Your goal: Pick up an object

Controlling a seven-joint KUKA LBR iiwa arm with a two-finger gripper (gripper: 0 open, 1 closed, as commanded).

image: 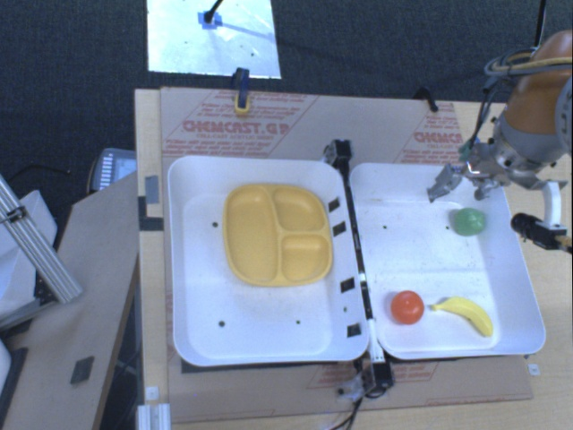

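The grey arm with its orange band (pixel 537 97) reaches in from the right edge, and its metal two-finger gripper (pixel 457 183) hangs over the far part of the right-hand shallow white plastic bin (pixel 528 316), near that bin's back wall; the visible grey finger (pixel 442 186) slants down and to the left, and nothing can be seen between the fingers, though whether they are spread or closed cannot be told from this angle; just below and slightly to the right of the gripper lies a small round pale green ball-like object (pixel 468 221), close to the fingers but apart from them, resting on the bin floor; well nearer the camera than the gripper, in the front part of the same bin, sits a small round orange-red fruit-shaped object (pixel 406 307), and just to its right, almost touching it, lies a curved yellow toy banana (pixel 467 313) with its tip pointing toward the orange-red one; far to the gripper's left, across the black hinged divider (pixel 352 249) between the bins, the left-hand shallow white bin (pixel 192 330) holds a pale yellow plastic plate with three compartments (pixel 276 234), lying flat near that bin's middle; both bins rest on a brown cardboard sheet with red lettering (pixel 269 125).
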